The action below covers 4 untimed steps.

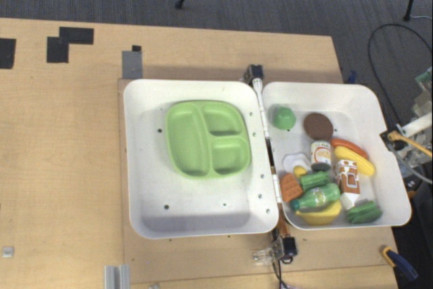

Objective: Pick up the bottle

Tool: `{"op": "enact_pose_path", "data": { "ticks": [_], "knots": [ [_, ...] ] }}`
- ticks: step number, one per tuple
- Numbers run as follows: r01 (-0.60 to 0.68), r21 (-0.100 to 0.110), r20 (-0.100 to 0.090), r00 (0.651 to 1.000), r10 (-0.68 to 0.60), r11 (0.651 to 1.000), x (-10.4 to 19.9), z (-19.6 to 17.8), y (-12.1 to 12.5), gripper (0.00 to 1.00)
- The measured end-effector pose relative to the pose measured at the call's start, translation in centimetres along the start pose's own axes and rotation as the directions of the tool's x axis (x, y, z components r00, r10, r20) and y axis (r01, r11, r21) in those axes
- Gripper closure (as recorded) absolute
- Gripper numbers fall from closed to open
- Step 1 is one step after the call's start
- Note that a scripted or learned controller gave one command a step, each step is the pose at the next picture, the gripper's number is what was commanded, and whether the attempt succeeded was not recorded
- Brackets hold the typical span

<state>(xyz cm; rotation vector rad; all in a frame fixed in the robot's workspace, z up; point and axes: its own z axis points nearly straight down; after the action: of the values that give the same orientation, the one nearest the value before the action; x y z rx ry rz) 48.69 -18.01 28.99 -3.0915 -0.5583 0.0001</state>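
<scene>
A green bottle (316,197) is seen wedged among toy foods in the right bin (369,99), awaiting pickup; the pincer's state cannot be told

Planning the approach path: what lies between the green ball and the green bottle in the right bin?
In the camera view, a fried egg lies between the green ball and the green bottle.

Slanted overhead view of both bins (135,145)
</scene>
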Motion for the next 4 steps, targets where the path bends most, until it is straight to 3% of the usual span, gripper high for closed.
{"op": "enact_pose_path", "data": {
  "ticks": [1, 2, 3, 4],
  "knots": [
    [-0.151, 0.002, 0.000, 0.989, 0.151, 0.989, 3.5, 1.5, -8.3, 1.00],
    [0.087, 0.000, 0.000, 0.996, -0.087, 0.996, 2.0, 0.8, -3.0, 1.00],
    [0.149, 0.002, 0.000, 0.989, -0.149, 0.989, 5.1, 3.3, -13.6, 1.00],
    [0.026, -0.001, -0.002, 1.000, -0.026, 1.000, 1.9, -2.6, -4.2, 1.00]
  ]
}}
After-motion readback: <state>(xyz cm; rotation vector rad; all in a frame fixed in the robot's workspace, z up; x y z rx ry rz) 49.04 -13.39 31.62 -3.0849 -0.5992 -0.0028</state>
